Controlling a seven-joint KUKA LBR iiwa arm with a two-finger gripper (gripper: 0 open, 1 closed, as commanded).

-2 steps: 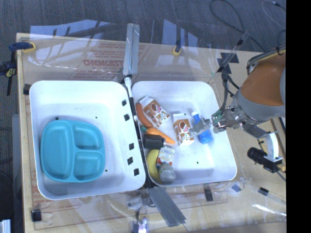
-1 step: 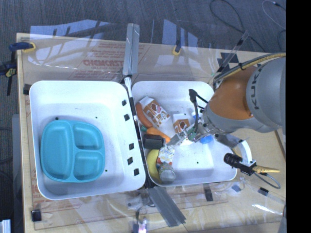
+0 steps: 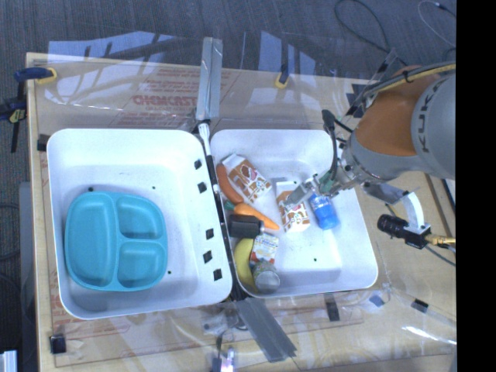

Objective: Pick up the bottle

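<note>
The bottle (image 3: pixel 265 260) is small and clear, with a red and white label and a grey cap. It lies in the front left corner of the right bin (image 3: pixel 356 263), against a yellow banana (image 3: pixel 243 259). My gripper (image 3: pixel 316 191) hangs over the middle right of that bin, well behind and to the right of the bottle. Just in front of the gripper is a blue cylinder (image 3: pixel 325 212), touching or nearly touching it. The arm's grey and orange wrist (image 3: pixel 395 126) comes in from the right.
The right bin also holds a brown and white carton (image 3: pixel 246 178), a smaller carton (image 3: pixel 294 212), an orange carrot (image 3: pixel 256 215) and a black block (image 3: pixel 243 226). A blue divided plate (image 3: pixel 116 239) lies in the left bin (image 3: pixel 116 142).
</note>
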